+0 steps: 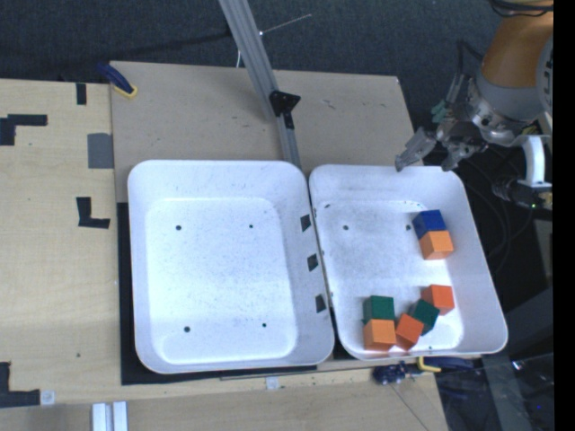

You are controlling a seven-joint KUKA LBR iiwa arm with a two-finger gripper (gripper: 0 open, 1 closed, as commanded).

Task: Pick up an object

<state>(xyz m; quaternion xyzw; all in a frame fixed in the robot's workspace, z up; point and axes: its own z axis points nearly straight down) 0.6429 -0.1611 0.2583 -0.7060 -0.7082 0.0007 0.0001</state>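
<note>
Wooden bench (pixel 225 106) carries two white bins; the right bin (pixel 359 187) holds coloured blocks (pixel 433 233). At its far right corner hovers the gripper (pixel 429 153), fingers spread, holding nothing.

Robot lab: bench (pixel 207 106) w/ two bins (pixel 144 241)

- Light wooden bench top (pixel 207 115) spreads across the centre, black tape marks (pixel 22 126) out at 9 o'clock.
- Dark blue-grey carpet floor (pixel 108 12) runs along 12 o'clock.
- Slanted grey metal post (pixel 252 43) rises towards 12 o'clock.
- Even, soft lighting overall.
</note>
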